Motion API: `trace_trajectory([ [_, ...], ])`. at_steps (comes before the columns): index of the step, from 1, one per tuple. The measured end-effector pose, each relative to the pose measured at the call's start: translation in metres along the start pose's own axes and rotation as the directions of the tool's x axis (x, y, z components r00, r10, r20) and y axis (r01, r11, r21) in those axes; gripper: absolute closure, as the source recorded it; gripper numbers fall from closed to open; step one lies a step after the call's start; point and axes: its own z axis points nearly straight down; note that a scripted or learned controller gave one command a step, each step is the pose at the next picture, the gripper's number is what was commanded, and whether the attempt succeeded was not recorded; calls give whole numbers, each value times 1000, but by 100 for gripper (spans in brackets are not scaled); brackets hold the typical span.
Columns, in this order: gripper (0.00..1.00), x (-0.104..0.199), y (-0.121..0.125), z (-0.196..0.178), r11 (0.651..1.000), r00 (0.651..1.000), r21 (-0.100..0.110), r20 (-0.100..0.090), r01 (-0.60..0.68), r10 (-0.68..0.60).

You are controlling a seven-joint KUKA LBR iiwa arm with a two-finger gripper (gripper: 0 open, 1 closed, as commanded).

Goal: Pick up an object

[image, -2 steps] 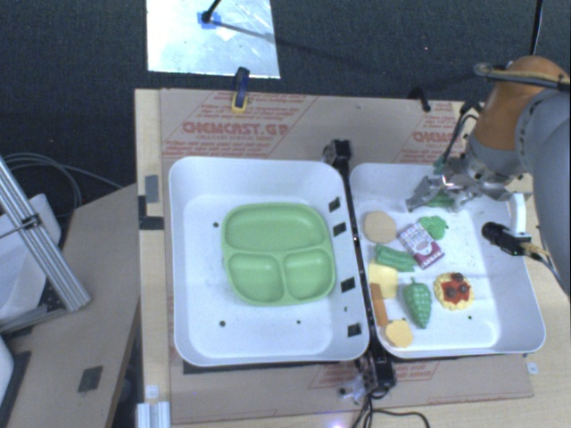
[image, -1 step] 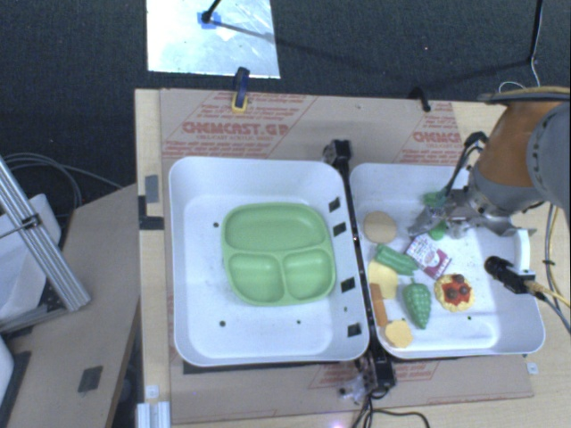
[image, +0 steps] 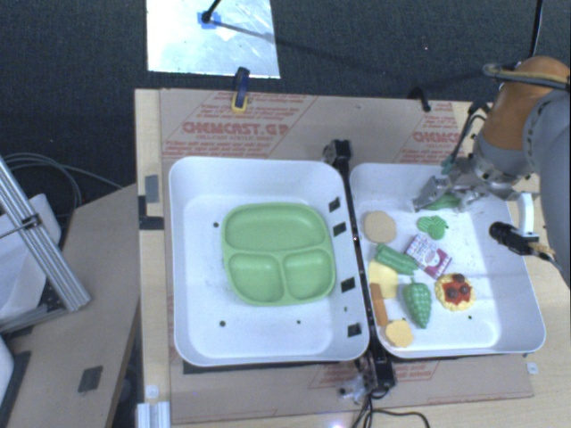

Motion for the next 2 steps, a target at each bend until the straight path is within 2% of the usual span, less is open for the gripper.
trace_trajectory([
  [1, 0, 21, -50, 2, 1000, 1000, -15, 5, -1, 1],
  [2, 0, 3, -9, -1, 1000, 1000, -24, 8, 3, -3],
])
